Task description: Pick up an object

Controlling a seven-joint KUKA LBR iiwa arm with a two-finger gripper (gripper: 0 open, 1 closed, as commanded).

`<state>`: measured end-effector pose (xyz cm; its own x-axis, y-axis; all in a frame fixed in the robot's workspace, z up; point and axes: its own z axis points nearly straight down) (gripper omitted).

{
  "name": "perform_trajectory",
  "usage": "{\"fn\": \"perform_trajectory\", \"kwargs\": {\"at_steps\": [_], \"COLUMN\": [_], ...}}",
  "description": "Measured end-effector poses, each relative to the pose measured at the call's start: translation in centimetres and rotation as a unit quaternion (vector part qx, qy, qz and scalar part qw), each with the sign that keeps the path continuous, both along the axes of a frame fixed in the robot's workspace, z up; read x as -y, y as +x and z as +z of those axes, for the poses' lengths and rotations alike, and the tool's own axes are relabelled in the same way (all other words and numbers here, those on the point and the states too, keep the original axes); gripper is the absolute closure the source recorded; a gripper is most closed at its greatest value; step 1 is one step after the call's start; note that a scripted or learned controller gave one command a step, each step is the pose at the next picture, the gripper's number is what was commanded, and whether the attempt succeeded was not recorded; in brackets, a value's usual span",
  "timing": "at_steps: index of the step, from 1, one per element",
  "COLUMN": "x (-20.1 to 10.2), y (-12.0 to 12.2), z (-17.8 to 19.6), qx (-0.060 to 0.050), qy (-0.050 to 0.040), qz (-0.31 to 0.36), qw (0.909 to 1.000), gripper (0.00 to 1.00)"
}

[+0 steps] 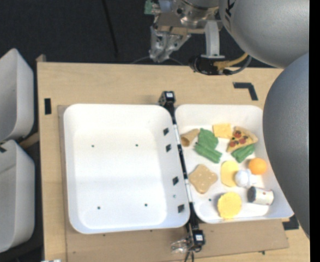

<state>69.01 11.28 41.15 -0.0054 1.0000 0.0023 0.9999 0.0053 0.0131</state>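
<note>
The gripper (164,47) hangs high above the far edge of the bench (116,81), beyond both bins, and nothing sits between its fingers. Whether they are spread or closed I cannot tell; they blur together against the dark background.

Everything worth picking lies below and to the arm's side of the tool, in the right bin (203,111). The left bin (116,168) sits almost straight beneath the tool's line.

The nearest candidates to the gripper are the green pieces (207,144) and the small yellow square (222,130), just beside each other near the bin's far wall. Further from the tool sit the slice of toast (202,178), the orange ball (257,166), the white egg (242,177) and the yellow disc (229,204).

The step in hand looks like choosing a target and descending. To do it well, I would pick something with free space on two sides: the toast lies apart from its neighbours, though it is flat and may slip under the fingers. The pizza slice (241,137) touches a green piece, and the egg presses against the yellow wedge (228,172), so either could drag a neighbour along. Descend straight, centred, keeping away from the bin wall.
</note>
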Motion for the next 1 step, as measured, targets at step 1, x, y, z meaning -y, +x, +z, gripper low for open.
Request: {"fn": "perform_trajectory", "kwargs": {"at_steps": [1], "x": [-5.19], "y": [-0.99], "z": [-9.35], "qx": [-0.01], "qy": [-0.0018], "qz": [0.0], "qw": [0.9999], "gripper": [1.0]}}
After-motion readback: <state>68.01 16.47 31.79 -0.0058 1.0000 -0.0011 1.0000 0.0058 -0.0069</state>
